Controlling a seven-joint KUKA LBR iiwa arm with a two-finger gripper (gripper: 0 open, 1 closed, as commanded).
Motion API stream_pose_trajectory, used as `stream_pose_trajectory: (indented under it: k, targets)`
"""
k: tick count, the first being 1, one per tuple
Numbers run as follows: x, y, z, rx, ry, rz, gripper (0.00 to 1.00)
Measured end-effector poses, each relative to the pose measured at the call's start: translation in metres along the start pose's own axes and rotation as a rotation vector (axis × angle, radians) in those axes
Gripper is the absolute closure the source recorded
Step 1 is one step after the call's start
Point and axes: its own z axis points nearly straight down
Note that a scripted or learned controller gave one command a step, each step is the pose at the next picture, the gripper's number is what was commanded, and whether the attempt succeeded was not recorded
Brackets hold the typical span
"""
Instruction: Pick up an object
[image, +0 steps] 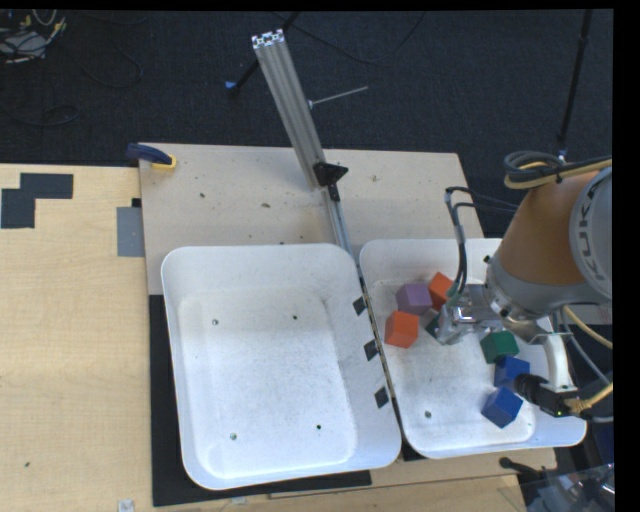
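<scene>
Several small blocks lie in the right bin (440, 430): an orange-red cube (402, 328), a purple block (414, 296), an orange block (441, 288), a green block (498, 346) and two blue blocks (511, 369) (502, 406). My gripper (447, 325) reaches in from the right and hangs low over the bin, just right of the orange-red cube and below the purple and orange blocks. Its fingers are too small and dark to read. Nothing visibly sits between them.
The left bin (200, 300) lies beside the right one, with black clips along the shared wall. A slanted aluminium bar (295, 110) rises behind the bins. Cables loop near the arm at the right.
</scene>
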Motion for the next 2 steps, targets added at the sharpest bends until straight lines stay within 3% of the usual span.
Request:
stream_pose_trajectory:
  k: [2]
  targets:
    - [0.003, 0.009, -0.085, 0.001, 0.000, 0.000, 1.00]
